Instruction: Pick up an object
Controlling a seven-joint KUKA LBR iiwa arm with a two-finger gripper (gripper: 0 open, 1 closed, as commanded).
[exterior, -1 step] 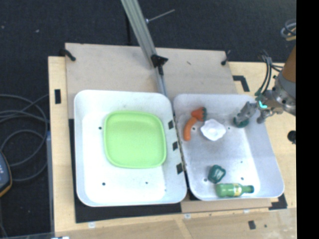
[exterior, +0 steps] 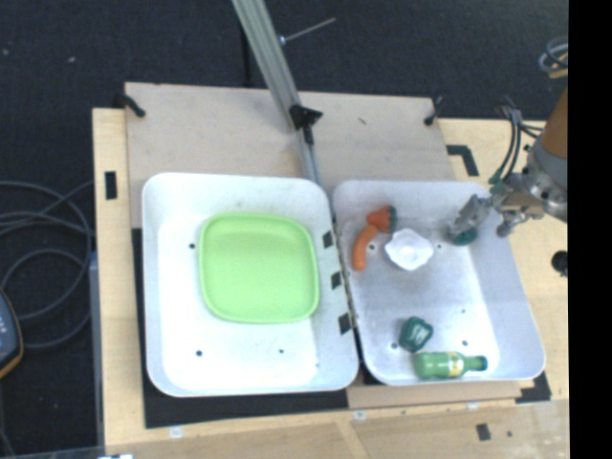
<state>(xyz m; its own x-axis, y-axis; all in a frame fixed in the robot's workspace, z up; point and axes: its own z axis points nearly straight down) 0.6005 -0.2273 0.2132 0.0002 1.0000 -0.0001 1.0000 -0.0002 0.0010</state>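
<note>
Worktop: pale wooden worktop [exterior: 115,285] bearing two shallow white bins side by side, with a beige board lying behind them.
Left bin: shallow white plastic bin [exterior: 172,352] holding a light green, square plastic plate with rounded corners [exterior: 258,267], which lies flat near the bin's middle.
Right bin: shallow white plastic bin [exterior: 502,299] holding several small things, spread apart.
Orange item: small orange carrot-shaped toy [exterior: 368,237] lying near the right bin's left wall, at the far end, slanted.
White item: crumpled white lump, perhaps cloth or paper [exterior: 409,250], just beside the orange toy, on its right.
Dark green item: small dark teal-green block-like object [exterior: 416,333], in the near half of the right bin.
Bottle: small green plastic bottle with a yellowish label [exterior: 449,362], lying on its side by the near wall, just below the dark green block.
Arm: grey arm reaching in from the right, its orange band at the frame's right edge.
Tool: two-finger tool [exterior: 466,226] low over the far right part of the right bin, well to the right of the white lump; something small and dark green shows at its tip, but whether it is clenched, released or grasping cannot be told.
Pole: grey metal pole [exterior: 273,55] slanting from the top of the view down to the gap between the bins.
</note>
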